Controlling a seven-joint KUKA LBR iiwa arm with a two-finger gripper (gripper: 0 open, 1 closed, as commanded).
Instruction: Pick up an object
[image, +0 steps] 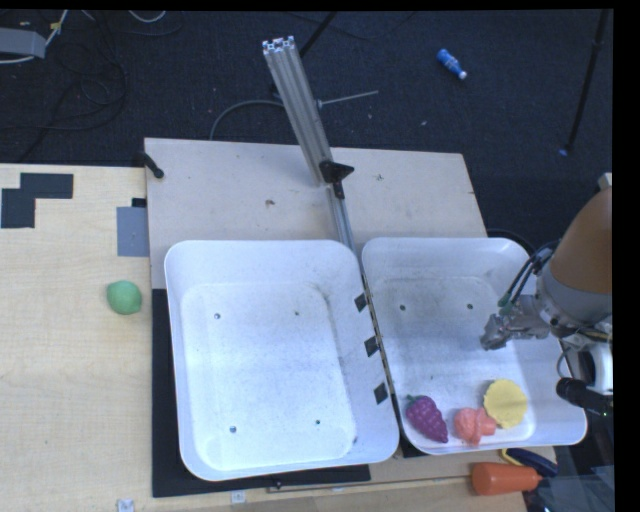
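The right bin (440, 270) holds three toys along its near edge: a purple grape bunch (427, 417), a pink-orange piece (474, 424) and a yellow piece (506, 402). My gripper (496, 336) hangs over the right side of this bin, a little beyond and above the yellow piece, touching none of the toys. The arm comes in from the right, its orange band at the frame's edge. Nothing shows between the fingertips.
The left bin (200, 270) lies beside the right one. A green ball (124, 297) rests on the wooden bench to the left. An orange object (505, 478) lies just outside the right bin's near edge. A metal rail (305, 105) slants at the back.
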